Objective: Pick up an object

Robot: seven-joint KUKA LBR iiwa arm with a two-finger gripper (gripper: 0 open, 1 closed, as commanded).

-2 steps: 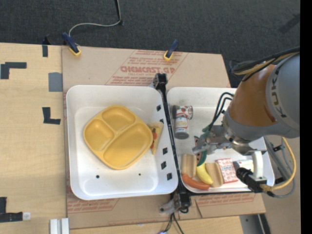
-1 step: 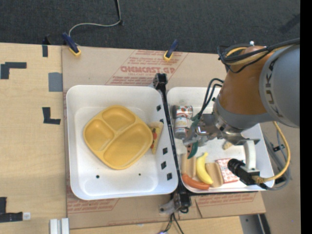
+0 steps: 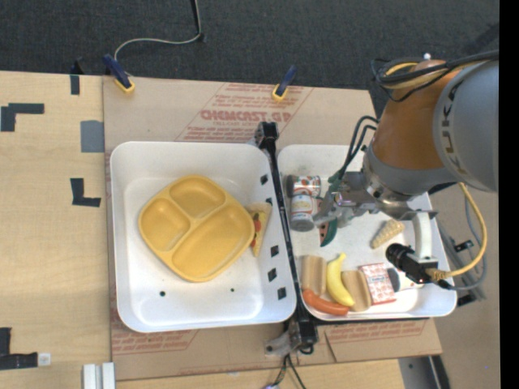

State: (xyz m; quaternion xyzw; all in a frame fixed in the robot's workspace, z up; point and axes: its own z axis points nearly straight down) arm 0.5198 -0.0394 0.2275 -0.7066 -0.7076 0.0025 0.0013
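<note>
While my grey arm [image 3: 422,136] with its orange band reached in from the right, it hung over the far right part of the right bin [image 3: 315,159] and was the biggest thing in sight. Beneath both bins lay a brown printed cardboard sheet [image 3: 235,116], held at its far edge by two blue and yellow clamps [image 3: 119,73]. The left bin [image 3: 122,241] held a yellow divided plate [image 3: 195,227], lying flat near its middle, with a small yellow and red piece [image 3: 259,224] touching the plate's right edge. My gripper [image 3: 334,209] sat low over the left half of the right bin, and I could not tell whether it was clenched or released, nor whether it grasped anything. Just to its left stood a silver can [image 3: 303,201] with a red label, close to the dark divider [image 3: 276,217] between the bins. A small green piece [image 3: 329,233] showed right under the gripper, near the can's base. Along the near side of that bin lay a tan bun [image 3: 313,272], a yellow banana [image 3: 337,280] beside it, a tan block [image 3: 355,288], a red and white box [image 3: 378,284] and, nearest the rim, an orange-red sausage [image 3: 324,305]. A cream ridged piece [image 3: 387,233] lay apart, to the right of the gripper
</note>
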